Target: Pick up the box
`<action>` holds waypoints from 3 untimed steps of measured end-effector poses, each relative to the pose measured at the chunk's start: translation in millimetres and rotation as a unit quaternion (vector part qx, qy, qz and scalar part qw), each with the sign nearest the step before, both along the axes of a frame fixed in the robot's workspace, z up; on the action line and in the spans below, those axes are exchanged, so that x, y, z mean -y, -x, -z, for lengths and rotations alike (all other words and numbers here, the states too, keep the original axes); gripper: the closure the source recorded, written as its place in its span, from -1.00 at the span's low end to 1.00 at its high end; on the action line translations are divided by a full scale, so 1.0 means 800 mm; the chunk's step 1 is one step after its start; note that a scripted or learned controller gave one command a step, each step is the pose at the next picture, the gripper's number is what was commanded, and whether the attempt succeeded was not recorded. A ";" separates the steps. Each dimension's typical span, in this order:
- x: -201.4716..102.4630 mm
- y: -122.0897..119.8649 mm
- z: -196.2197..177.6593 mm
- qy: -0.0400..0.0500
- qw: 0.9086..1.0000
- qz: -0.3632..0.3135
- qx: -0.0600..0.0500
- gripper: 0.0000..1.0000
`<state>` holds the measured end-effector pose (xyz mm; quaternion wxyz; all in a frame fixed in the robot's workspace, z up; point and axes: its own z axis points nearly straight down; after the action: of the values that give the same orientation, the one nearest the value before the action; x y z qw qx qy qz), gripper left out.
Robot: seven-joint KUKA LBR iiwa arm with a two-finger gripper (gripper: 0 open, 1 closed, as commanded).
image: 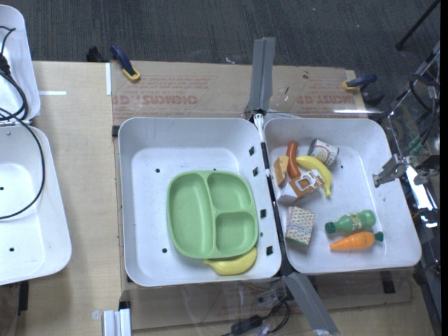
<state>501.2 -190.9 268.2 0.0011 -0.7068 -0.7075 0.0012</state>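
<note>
My fingers [383, 178] sit at the right bin's [392, 257] right edge; their spread cannot be determined. The small patterned cardboard box [300, 225] lies well apart, near the bin's lower-left, beside the green bottle [351, 222].

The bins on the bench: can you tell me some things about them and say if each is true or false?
1. The green plate lies in the left bin. True.
2. The carrot lies on the green plate. False: it lies in the right bin.
3. The green bottle lies beside the carrot. True.
4. The box sits in the pincer. False: it rests on the right bin's floor.
5. The banana is in the left bin. False: right bin.
</note>
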 end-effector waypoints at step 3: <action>-0.087 0.019 0.211 0.000 0.997 -0.080 0.001 -1.00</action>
<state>485.6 -121.0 99.4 0.0003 -0.6479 -0.7617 0.0003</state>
